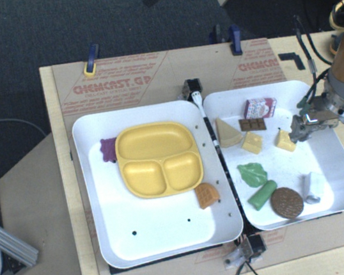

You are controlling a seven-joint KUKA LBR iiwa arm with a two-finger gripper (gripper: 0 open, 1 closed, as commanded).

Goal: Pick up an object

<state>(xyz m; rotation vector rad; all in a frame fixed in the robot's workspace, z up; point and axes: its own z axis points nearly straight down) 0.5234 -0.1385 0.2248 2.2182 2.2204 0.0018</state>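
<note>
Landmark = right bin (339, 172). Arm enters over its right rim, upper half; gripper (300, 127) hangs inside the bin near that rim, tips beside a small yellow cheese block (285, 141), touching or just above it, can't tell which. Jaw opening: cannot tell, fingers blur into the wrist body. Nothing visibly between them.

Contents of the right bin: pink-white packet (259, 107) at the top, brown chocolate piece (253, 124) just below it, tan wedge (227, 132) against the left wall, second yellow cube (252, 143) centre-left. Lower half: green leaf (252, 173) and green pod (261, 194) touching, brown round cookie (287, 203) just beside the pod near the bottom rim, grey metal piece (308, 188) right of the cookie.

Open floor: strip along the right wall below the gripper, and centre band between cheese and leaf.

Left of the right bin, walls touching: left bin (110, 240) with yellow divided plate (160, 158), purple item (108, 149) at its far edge, orange waffle piece (207, 195) near the shared wall.
</note>
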